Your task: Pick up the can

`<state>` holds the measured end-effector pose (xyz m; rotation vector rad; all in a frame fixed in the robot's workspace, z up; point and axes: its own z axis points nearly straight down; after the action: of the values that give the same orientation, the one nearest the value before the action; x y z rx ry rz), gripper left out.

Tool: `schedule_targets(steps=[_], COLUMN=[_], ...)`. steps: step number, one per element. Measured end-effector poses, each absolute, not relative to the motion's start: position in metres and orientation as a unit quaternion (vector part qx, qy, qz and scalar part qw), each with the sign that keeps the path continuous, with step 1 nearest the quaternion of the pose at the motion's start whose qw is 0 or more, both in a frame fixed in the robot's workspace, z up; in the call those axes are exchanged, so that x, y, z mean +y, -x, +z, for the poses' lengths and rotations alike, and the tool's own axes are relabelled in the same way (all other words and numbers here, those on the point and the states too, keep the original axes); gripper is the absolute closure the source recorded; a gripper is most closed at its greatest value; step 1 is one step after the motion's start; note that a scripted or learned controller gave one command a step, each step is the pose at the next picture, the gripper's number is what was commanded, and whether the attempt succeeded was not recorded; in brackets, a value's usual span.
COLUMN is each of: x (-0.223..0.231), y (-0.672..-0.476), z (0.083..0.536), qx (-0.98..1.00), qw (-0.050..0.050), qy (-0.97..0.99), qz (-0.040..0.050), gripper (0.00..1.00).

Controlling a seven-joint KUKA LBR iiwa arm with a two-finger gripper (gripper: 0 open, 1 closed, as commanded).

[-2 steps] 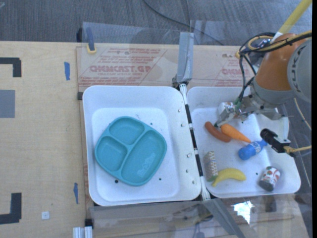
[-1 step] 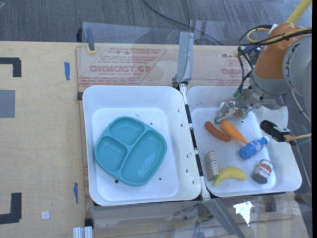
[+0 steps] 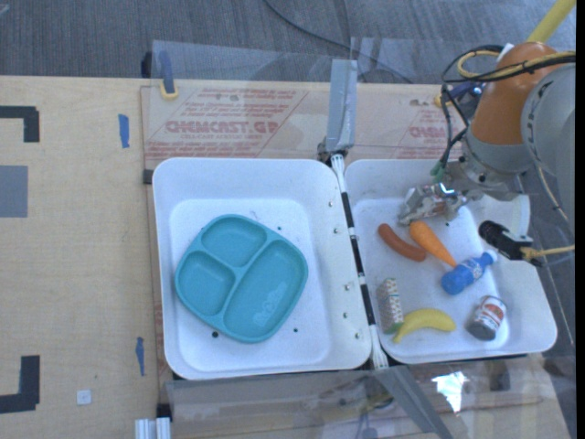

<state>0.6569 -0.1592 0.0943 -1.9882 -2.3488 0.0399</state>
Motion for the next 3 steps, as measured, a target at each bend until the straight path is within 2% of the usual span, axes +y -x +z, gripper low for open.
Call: schedule_targets(steps=[1, 2, 3], x=[-0.162, -0.16, -0.159], y=[-0.657, -0.655, -0.653], z=[0.105, 0.103, 0.092], qx=[-0.763, -0.762, -0.758], qw=[0.029, 0.035, 0.023], qy=[0.646, 0.646, 0.652], qz=[0.0154, 0.0162, 0.0148], gripper=[1.0, 0.0, 0.0])
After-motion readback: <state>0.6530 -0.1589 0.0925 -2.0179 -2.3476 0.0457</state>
